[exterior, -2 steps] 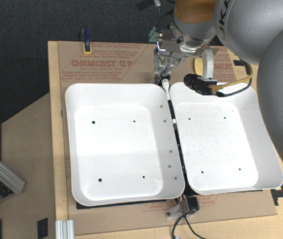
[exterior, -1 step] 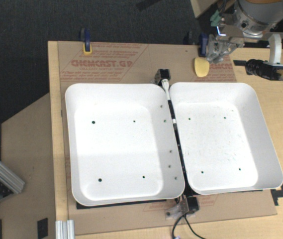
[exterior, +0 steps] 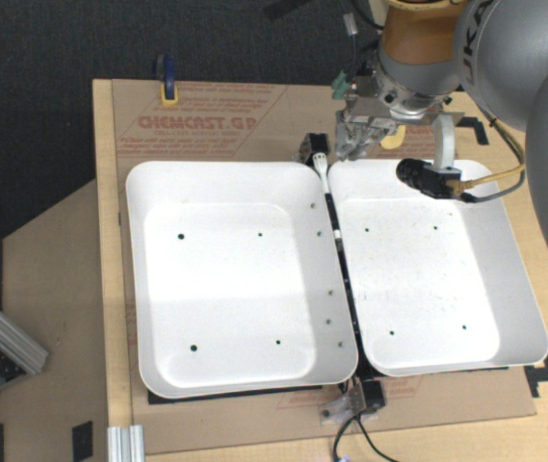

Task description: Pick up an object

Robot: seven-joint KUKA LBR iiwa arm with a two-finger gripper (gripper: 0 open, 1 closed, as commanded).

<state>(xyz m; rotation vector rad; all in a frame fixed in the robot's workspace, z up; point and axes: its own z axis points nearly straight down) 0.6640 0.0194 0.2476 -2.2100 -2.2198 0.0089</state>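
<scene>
Tool [exterior: 362, 142] hangs over the far corner of the right bin [exterior: 505, 354], close to the seam where it meets the left bin [exterior: 139, 258]. Seen from this slant, I cannot tell whether the tool is released or clenched.

Candidate for the pick: a small pale-yellow bit [exterior: 392, 139] just beside the tool, at the right bin's far rim. Too small to name, and I can't tell if it is touching the tool or lying behind it.

The bins sit edge to edge on the table [exterior: 206, 114], probably so one reach serves both. A blue clamp [exterior: 167, 77] at the far edge pins the board against shifting. My arm [exterior: 505, 37] comes in from the right.

Judgement: the grasp is unconfirmed and the task is not yet shown as done.
</scene>
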